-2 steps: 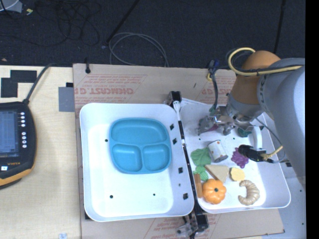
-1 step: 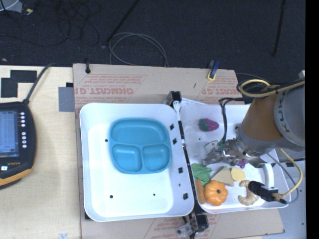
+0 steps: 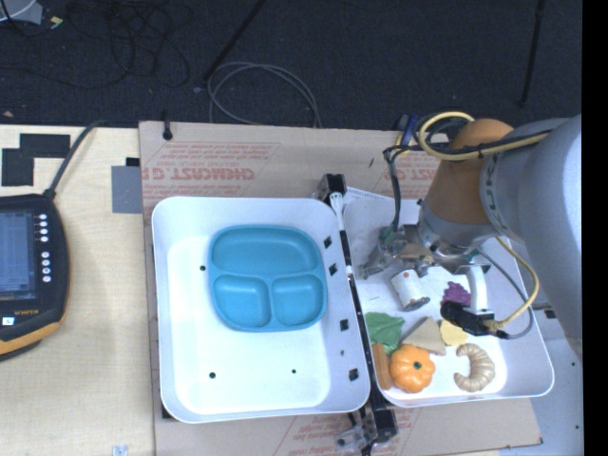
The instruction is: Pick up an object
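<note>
The right bin (image 3: 527,373) holds several small items. An orange pumpkin (image 3: 412,369) lies at the front, with a tan croissant (image 3: 475,366) to its right. Behind them are a green leaf (image 3: 384,328), a tan wedge (image 3: 427,335), a yellow piece (image 3: 454,334) and a purple grape bunch (image 3: 456,294). A small white cylinder (image 3: 410,288) lies near the bin's middle. My gripper (image 3: 389,253) hangs low over the back left part of this bin, just behind and left of the white cylinder. The wrist and cables hide much of it.
The left bin (image 3: 180,350) holds a blue divided plate (image 3: 266,278). A black divider rail (image 3: 347,283) runs between the two bins. A teach pendant (image 3: 24,264) lies on the bench at the far left. The arm's grey body (image 3: 541,207) covers the right bin's back right.
</note>
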Robot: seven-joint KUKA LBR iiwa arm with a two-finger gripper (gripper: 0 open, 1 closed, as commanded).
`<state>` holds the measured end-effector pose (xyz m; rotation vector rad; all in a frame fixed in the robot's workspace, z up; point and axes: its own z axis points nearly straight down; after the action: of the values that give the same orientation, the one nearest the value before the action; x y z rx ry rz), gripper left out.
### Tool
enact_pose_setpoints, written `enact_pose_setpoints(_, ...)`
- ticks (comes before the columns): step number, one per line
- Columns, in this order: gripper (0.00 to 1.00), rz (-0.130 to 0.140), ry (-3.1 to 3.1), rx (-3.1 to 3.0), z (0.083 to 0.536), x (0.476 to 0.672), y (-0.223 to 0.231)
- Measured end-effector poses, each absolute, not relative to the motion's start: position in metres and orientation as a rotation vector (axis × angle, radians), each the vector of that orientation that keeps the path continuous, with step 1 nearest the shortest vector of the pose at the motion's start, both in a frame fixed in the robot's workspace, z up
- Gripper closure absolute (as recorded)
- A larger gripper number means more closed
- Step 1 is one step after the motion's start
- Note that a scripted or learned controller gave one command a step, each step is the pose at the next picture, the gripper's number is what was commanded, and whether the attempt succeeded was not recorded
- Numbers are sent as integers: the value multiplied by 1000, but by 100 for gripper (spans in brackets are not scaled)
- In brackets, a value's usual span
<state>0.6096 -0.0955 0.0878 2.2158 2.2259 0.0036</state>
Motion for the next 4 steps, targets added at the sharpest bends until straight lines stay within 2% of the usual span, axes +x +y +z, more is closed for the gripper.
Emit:
enact_pose_setpoints(1, 0, 1, 2225, 2217, 88, 645, -101)
enact_pose_setpoints(2, 0, 4, 2217, 2219, 171, 645, -125)
enact_pose_setpoints(3, 0, -8, 2222, 2230, 83, 598, -173)
enact_pose_setpoints(4, 0, -4, 2222, 2224, 88, 578, -213)
